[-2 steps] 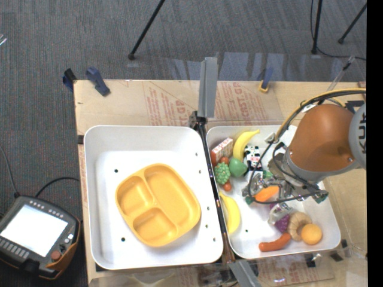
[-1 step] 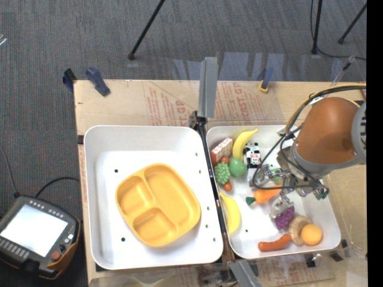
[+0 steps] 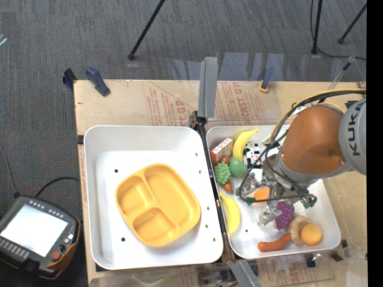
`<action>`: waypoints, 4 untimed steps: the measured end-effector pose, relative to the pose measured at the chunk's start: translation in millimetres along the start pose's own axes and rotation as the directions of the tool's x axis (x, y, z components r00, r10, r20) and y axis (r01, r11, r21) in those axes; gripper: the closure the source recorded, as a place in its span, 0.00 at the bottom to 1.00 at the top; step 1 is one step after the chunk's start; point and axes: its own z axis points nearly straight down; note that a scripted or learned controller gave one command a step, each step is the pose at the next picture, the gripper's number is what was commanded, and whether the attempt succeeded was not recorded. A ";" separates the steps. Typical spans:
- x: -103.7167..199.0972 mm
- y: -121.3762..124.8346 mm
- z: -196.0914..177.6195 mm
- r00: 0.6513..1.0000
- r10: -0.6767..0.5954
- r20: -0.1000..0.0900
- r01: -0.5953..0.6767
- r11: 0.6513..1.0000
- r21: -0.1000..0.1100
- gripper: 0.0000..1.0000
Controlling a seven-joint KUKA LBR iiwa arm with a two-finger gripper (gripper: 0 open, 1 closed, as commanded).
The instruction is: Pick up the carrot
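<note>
Currently logged: gripper low in the right bin, carrot between its fingers.
I note purple grapes just beside it, a banana by the left wall, a yellow divided plate in the left bin.

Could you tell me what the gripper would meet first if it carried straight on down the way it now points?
Most likely the carrot: the gripper hangs in the right bin, pointing down, with that orange piece right at its tip. The purple grapes lie just beside. Depth is hard to judge from above.
</note>
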 end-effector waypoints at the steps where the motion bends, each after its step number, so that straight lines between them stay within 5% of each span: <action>1: -42.7 -17.6 -0.4 0.998 -0.056 0.002 0.056 0.998 0.002 0.00; 2: -4.9 -21.1 -0.3 0.970 0.243 0.000 -0.243 0.970 0.002 0.00; 3: -6.9 -19.6 -10.2 0.971 0.238 0.003 -0.238 0.971 0.001 1.00; 4: -0.3 -56.3 -126.0 0.977 0.214 0.012 -0.214 0.977 0.008 1.00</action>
